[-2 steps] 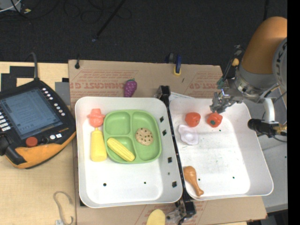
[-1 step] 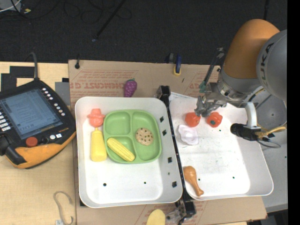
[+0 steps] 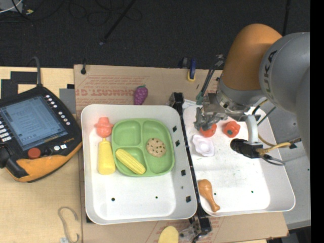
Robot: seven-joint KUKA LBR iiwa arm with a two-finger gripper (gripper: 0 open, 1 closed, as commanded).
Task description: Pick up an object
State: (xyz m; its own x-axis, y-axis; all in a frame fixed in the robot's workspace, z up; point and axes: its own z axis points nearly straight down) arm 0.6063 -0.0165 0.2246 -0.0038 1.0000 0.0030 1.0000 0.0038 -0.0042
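the arm's grey shell reads "kuka". the gripper [image 3: 205,125] sits low over a red toy [image 3: 207,131] in the right bin [image 3: 276,199]; whether it grips is unclear. printed cardboard [image 3: 116,86] lies under both bins.

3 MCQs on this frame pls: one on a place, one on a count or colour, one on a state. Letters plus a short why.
1. Where does the cookie lie?
A. in the green divided plate
B. on the right bin's floor
C. on the cardboard behind the bins

2. How many toy foods lie inside the plate's compartments?
A. one
B. two
C. four

3. Where is the tool now?
A. over the left bin
B. down in the right bin at the red piece
C. raised above the pendant

Key: 1 A, it sits in the plate's upper right compartment. 2 B, just the cookie and the corn cob; the yellow bottle lies beside the plate. 3 B, its tip meets the red piece near that bin's back left corner.
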